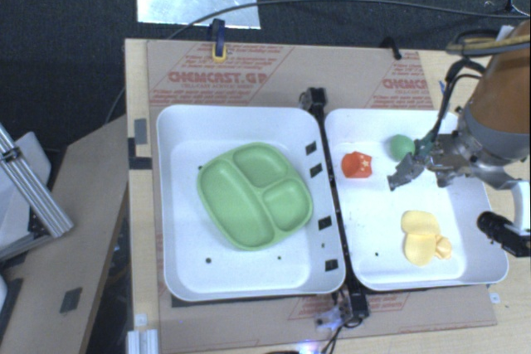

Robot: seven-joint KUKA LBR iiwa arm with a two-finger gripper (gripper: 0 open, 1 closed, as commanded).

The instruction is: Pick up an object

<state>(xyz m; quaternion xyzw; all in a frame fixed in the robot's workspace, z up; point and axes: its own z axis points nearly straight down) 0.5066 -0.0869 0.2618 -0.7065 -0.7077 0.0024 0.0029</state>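
In the right bin (465, 276) lie a small red object (357, 165), a green ball (401, 146) and a yellow toy duck (423, 237). My gripper (405, 175) hangs over the middle of this bin, reaching in from the right. Its tip sits just right of the red object and just below the green ball, above the duck. I see nothing between the fingers. The arm's orange band (502, 95) covers the bin's far right part.
The left bin (178, 203) holds a green divided plate (253, 195). Black clips run along the divider (328, 195) between the bins. A cardboard sheet (274, 70) lies under both bins, with a cable crossing above it.
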